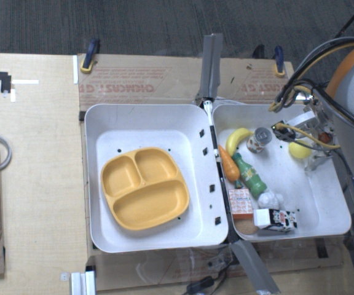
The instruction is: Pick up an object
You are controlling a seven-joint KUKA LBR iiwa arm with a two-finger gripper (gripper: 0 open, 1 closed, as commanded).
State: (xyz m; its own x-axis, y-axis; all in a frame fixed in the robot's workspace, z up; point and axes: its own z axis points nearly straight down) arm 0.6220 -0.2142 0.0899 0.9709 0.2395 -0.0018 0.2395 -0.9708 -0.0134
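Clutter fills the right bin [330,223], one of two shallow white bins side by side on the surface. A banana [237,139] lies near the bin's far left corner, with a small grey can [260,138] just beside it. An orange carrot [228,163] runs along the left wall, touching a green bottle [249,175] that slants toward the bin's middle. A crumpled clear wrapper [271,198] sits at the bottle's near end. Near the bin's near left corner are a red and white box [240,203] and a white carton with dark print [276,219]. A yellow lemon-like object [299,150] rests near the far right wall. The grey arm [353,97] reaches in over the bin's right edge, and the jaws [315,145] hang among cables just beside the yellow object; whether they are open or closed, or touch anything, cannot be told. The left bin [97,183] holds a yellow divided plate [145,188] lying flat near its middle, tilted slightly askew to the walls.
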